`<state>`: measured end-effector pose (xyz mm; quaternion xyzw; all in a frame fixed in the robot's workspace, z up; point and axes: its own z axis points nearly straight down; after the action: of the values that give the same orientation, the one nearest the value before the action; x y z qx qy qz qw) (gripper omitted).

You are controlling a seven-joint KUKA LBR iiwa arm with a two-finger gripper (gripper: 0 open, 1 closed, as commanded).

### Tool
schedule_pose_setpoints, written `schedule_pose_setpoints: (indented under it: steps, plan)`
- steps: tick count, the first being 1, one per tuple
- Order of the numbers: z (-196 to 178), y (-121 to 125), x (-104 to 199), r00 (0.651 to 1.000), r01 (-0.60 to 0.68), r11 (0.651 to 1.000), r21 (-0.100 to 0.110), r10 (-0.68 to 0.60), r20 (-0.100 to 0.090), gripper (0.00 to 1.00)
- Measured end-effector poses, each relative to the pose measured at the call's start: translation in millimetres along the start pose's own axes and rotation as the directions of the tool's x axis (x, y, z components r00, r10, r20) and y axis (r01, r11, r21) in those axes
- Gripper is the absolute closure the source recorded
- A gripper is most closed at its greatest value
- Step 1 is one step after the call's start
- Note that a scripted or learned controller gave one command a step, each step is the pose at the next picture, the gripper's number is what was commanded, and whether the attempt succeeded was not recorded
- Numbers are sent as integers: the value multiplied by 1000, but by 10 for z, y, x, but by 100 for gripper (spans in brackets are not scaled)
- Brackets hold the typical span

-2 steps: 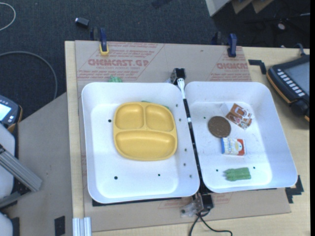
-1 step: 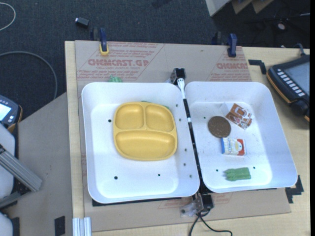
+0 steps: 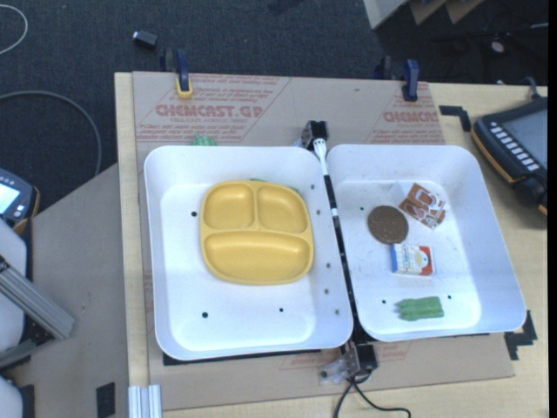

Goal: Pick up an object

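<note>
**A:** Nearest us, a black cable (image 3: 365, 399) trails off the front edge of the surface (image 3: 261, 111), just below the seam where the two bins meet. What is there to pick?

**B:** Four small things in the right bin (image 3: 492, 307): a green piece (image 3: 420, 307) at the front, a little white and red box (image 3: 411, 259) behind it, a brown disc (image 3: 387, 224), and a red and white packet (image 3: 424, 205) touching or nearly touching the disc. The left bin (image 3: 174, 320) carries a yellow divided plate (image 3: 257, 232).

**A:** And the tool, wide or narrow?

**B:** I cannot tell. Everything lies flat in the bins, so I judge the pick has not begun; the step in hand is choosing a target and coming in over it.

**A:** Which target?

**B:** The green piece looks the best bet. It sits apart from the others and clear of the bin wall. The next move calls for a descent centred on it, closing across its short side.

**A:** Anything in the way?

**B:** A black rod (image 3: 331, 207) runs along the seam, and a handheld control unit (image 3: 518, 146) lies just beside the right bin. The disc looks thin and may be hard to grip.
</note>
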<state>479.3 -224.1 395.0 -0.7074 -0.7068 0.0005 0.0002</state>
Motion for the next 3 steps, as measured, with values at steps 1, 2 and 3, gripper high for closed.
schedule_pose_setpoints:
  steps: [1,2,3]
  plan:
    - [4,0,1,1000,0,1000,0,0,0,100]
    - [4,1,1,1000,0,1000,-1,0,0,100]
    - [42,0,1,1000,0,1000,0,0,0,100]
